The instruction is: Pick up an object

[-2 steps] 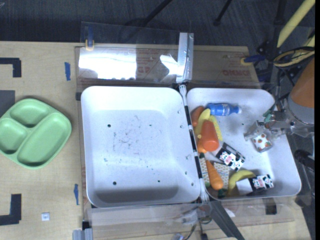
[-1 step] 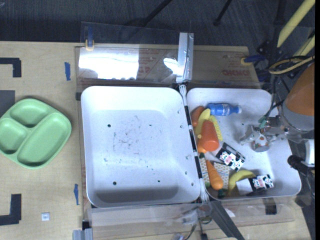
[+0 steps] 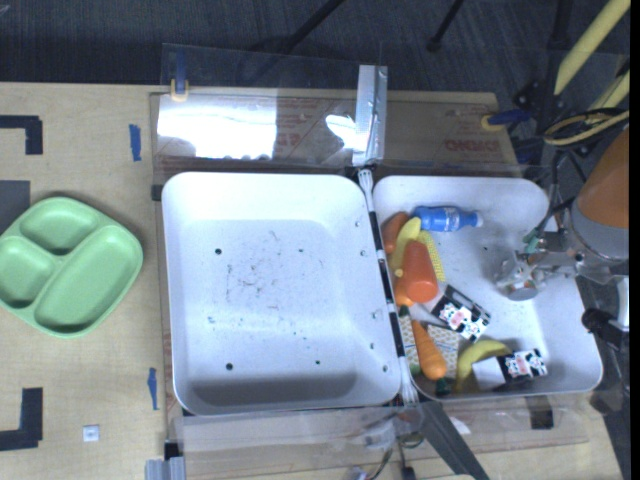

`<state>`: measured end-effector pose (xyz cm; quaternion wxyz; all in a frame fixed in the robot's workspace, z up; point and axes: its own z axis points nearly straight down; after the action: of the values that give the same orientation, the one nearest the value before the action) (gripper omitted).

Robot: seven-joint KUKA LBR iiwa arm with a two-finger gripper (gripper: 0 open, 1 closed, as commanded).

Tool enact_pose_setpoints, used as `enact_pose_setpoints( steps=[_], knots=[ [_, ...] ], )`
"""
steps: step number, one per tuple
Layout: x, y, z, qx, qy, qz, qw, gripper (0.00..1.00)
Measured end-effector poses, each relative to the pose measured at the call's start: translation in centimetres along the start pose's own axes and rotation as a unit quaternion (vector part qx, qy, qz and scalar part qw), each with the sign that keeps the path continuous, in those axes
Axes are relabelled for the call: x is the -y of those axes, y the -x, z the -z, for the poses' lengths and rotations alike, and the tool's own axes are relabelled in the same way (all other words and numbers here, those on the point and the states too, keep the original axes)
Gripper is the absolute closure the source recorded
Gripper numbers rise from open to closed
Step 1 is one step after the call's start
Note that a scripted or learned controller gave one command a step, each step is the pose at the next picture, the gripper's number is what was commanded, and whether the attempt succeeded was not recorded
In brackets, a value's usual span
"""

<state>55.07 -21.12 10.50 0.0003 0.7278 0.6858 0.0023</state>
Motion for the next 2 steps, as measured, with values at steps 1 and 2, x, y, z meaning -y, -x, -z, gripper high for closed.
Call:
enact_pose_setpoints(
  steps=[1,2],
  knots=[
    [-3.8,0.2,0.1,0.002,0.000,0.078,0.9970,1.00],
    [-4.7,0.7,3.7,0.003,0.000,0.114,0.9934,1.00]
  ],
)
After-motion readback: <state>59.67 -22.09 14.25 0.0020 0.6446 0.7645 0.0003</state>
